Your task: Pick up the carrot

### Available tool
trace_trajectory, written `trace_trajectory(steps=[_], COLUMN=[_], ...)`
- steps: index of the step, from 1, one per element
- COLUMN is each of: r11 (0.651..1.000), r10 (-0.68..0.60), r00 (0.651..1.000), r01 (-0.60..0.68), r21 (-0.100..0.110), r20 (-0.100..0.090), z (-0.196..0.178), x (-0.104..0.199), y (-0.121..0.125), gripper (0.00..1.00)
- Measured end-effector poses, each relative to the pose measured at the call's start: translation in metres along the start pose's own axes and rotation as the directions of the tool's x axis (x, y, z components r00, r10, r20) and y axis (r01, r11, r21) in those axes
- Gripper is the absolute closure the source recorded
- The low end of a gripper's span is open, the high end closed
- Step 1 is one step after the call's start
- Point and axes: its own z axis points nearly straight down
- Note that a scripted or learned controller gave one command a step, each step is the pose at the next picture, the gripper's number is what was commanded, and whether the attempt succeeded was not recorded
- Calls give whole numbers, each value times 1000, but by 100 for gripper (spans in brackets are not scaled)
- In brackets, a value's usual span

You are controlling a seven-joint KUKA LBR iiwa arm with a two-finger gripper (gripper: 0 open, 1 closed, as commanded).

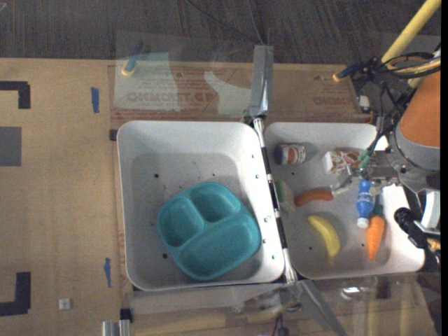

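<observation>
Flanking wood bench (56,208): 2 white bins (140,145), grey carpet (105,12) behind.

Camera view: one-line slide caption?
Gripper hovers in the right bin above the carrot, banana and hot dog; teal divided plate left.

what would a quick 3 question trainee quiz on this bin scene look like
1. True or false: the carrot lies in the same bin as the teal divided plate.
2. Which lies nearest the carrot? A) can B) blue bottle C) sausage
3. Fill in: the yellow item left of the carrot is a ____.

Key:
1. False; the carrot is in the right bin, the plate in the left bin.
2. B
3. banana
</observation>
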Motion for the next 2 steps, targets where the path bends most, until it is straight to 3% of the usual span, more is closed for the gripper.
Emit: trace_trajectory(steps=[1, 2], r11=[998, 996], r10=[-66, 90], r00=[998, 996], r01=[66, -90], r21=[-1, -5], r20=[1, -7], z=[18, 111], x=[-79, -85], y=[-16, -37], gripper=[0, 0])
